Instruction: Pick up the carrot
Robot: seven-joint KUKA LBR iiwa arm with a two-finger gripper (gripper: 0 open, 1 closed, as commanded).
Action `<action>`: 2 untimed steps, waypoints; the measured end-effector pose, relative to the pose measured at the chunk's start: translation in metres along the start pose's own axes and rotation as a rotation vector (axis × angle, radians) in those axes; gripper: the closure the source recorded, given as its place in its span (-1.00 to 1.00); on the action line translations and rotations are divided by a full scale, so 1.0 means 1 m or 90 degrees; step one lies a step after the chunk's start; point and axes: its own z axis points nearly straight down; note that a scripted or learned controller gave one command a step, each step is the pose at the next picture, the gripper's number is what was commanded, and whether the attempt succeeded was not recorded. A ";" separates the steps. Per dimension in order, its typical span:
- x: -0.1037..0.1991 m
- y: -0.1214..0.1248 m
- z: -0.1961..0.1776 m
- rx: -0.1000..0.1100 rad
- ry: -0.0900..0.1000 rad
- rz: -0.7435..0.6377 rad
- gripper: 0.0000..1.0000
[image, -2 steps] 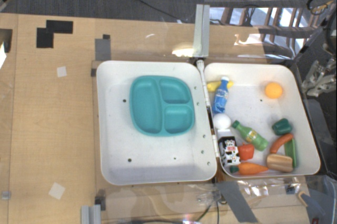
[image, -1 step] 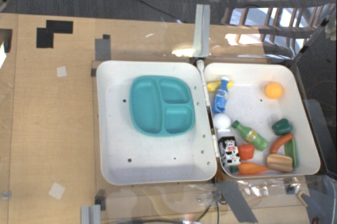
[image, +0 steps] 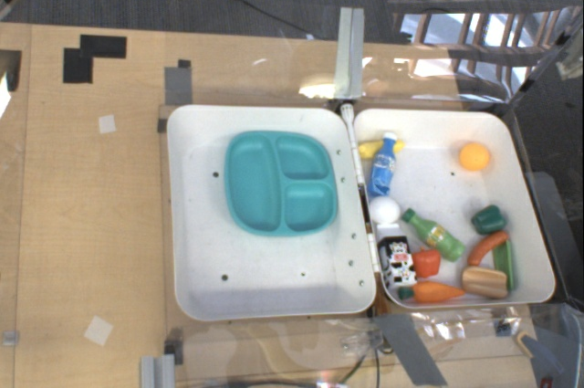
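Note:
The carrot [image: 438, 291], orange and tapered, lies along the front wall of the right bin [image: 520, 172], its tip pointing right toward a tan bread roll [image: 484, 282]. A small black-and-white cow toy [image: 397, 259] and a red piece [image: 427, 263] sit just behind it.
The right bin also holds a blue bottle [image: 383, 165], a yellow item [image: 368, 148], a white ball [image: 384, 212], a green bottle [image: 433, 233], an orange ball [image: 474, 157], a dark green piece [image: 488, 218], a red-orange sausage shape [image: 488, 246] and a green vegetable [image: 505, 265]. A teal divided plate [image: 280, 182] lies in the left bin [image: 196, 267].

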 end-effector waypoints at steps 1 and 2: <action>-0.010 0.000 0.054 -0.002 -0.001 -0.240 1.00; -0.036 0.124 0.090 -0.002 0.000 -0.362 1.00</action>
